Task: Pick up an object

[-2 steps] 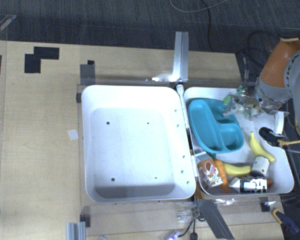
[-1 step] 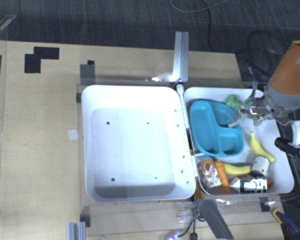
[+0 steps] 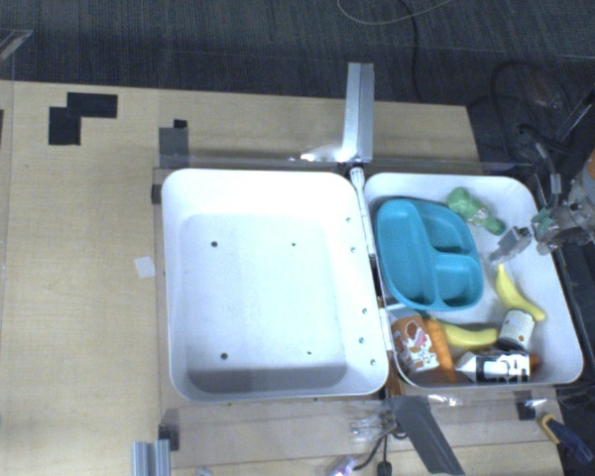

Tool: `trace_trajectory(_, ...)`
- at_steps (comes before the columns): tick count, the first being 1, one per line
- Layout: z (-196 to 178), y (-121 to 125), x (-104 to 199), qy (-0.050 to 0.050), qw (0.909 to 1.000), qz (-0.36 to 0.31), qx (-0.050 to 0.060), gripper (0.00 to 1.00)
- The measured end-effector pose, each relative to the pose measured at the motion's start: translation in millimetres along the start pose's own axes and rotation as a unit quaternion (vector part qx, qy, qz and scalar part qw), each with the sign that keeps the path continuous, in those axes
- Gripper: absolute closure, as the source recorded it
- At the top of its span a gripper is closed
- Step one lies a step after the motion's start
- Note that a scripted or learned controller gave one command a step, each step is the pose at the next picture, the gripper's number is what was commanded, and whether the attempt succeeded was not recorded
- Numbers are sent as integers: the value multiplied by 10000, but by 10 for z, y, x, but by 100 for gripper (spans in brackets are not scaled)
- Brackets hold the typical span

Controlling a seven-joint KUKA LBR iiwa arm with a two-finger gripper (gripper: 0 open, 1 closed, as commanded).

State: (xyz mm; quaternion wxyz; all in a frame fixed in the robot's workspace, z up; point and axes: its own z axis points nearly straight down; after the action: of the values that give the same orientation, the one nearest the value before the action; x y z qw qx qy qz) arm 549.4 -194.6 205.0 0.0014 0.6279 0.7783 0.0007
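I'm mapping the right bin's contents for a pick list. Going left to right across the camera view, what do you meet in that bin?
Blue divided tray → green object → gripper, hovering by the bin's right side. The items along the near edge overlap, so I leave them out.

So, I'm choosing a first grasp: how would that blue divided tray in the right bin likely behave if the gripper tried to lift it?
The blue tray looks like rigid moulded plastic, so probably stiff and light. It is wide against the gripper, so only a rim or divider pinch seems feasible, and it may tilt. Its glossy surface could slip.
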Motion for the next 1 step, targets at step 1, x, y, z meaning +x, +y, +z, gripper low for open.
trace_trajectory(1, 1083, -58, -93, -9, 10000, -12, -23, 0)
